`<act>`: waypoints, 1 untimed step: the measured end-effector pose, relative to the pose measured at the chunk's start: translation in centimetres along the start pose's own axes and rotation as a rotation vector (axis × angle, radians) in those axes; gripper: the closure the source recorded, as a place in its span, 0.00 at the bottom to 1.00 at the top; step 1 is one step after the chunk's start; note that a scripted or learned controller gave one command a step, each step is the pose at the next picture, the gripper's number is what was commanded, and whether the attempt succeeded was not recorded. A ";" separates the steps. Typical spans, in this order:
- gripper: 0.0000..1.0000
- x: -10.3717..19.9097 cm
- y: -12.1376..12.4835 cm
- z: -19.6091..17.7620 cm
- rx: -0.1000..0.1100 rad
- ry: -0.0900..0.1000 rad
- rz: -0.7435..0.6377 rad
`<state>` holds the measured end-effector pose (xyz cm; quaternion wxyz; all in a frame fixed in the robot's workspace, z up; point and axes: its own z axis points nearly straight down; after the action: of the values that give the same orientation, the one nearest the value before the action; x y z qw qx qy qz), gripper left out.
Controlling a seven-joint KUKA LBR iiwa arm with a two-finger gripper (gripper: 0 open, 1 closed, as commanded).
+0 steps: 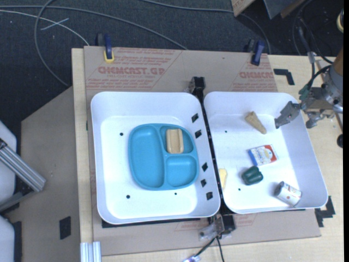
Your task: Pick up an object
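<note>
Hand [298,115] spread, grasping nothing, poised at right bin [313,162] far edge. Approach step. Tan wedge [255,121] just beside hand; blue-white packet [263,155] farther below. Next move likely: descend over wedge, clench.

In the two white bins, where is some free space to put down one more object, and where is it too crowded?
Free: the left bin floor around the blue tray, and the right bin floor left of the wedge, toward the divider. Crowded: the right bin's near half, with the card box, green object and small can.
</note>
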<state>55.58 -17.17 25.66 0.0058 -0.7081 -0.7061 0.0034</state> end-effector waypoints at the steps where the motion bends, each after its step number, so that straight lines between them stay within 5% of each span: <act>1: 0.00 0.0 0.2 -0.6 -0.012 -0.003 -0.003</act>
<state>55.81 -17.13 26.30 0.0005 -0.7071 -0.7072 0.0000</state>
